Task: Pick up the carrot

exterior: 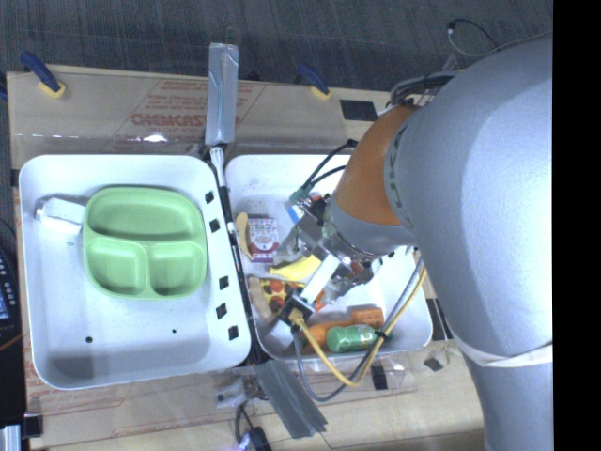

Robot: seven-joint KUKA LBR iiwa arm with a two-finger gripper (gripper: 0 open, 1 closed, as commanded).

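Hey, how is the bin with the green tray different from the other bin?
The tray bin holds one big thing, a green divided tray; the other bin holds a jumble of small things. The arm hangs over the other bin, while the tray bin lies uncovered. Both are shallow and white.

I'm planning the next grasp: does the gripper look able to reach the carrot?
Probably yes: the carrot lies uncovered in the right bin, close beside the gripper; a green thing beside it may crowd the grasp.
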